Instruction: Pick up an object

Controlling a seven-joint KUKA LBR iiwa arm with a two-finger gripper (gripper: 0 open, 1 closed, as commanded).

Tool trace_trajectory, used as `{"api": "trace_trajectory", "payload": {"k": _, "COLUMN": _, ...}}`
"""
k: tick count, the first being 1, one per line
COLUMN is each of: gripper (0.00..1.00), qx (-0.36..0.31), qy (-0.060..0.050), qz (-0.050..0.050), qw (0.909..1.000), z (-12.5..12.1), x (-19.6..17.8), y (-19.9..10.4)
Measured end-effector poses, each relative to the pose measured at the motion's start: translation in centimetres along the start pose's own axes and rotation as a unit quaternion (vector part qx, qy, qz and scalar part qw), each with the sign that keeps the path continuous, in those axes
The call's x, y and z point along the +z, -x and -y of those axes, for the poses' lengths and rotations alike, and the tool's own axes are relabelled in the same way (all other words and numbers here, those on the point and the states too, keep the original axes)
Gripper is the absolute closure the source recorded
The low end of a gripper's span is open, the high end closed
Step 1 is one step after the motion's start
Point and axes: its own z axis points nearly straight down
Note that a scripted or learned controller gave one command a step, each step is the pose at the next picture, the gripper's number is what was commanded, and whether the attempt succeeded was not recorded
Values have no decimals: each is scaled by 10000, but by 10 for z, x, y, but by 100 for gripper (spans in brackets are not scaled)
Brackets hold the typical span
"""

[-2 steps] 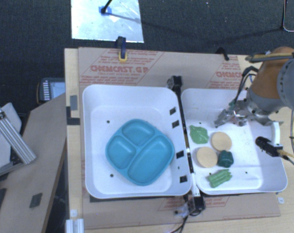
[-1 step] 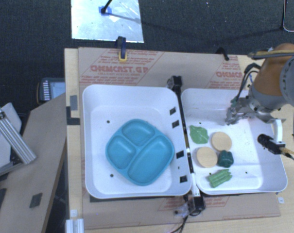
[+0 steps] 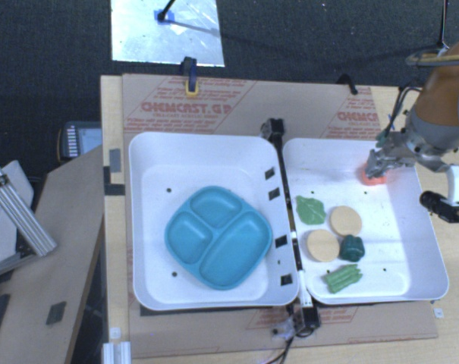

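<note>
My gripper [image 3: 378, 165] hangs over the far right part of the right bin [image 3: 411, 283], right on top of a small orange-red object [image 3: 373, 177] that peeks out beneath it. Nearer the front of that bin lie a light green leafy piece [image 3: 311, 210], two tan discs [image 3: 345, 221] [image 3: 321, 245], a dark teal lump [image 3: 352, 247] and a ridged green piece [image 3: 343, 277]. The gripper body hides most of the orange-red object.
The left bin [image 3: 149, 203] holds a blue divided plate [image 3: 218, 236]. A black clip divider [image 3: 281, 203] runs between the bins. The grey arm with its orange band [image 3: 441, 101] comes in from the upper right, over the right bin's far corner.
</note>
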Motion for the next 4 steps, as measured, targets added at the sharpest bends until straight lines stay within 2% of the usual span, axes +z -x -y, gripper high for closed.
{"api": "trace_trajectory", "payload": {"k": 2, "gripper": 100, "qx": -6, "qy": -4, "qz": 1, "qw": 10000, "z": -10, "x": -112, "y": 10}}
{"api": "trace_trajectory", "payload": {"k": 4, "gripper": 100, "qx": -24, "qy": -32, "qz": -22, "qw": 10000, "z": 11, "x": -108, "y": -107}}
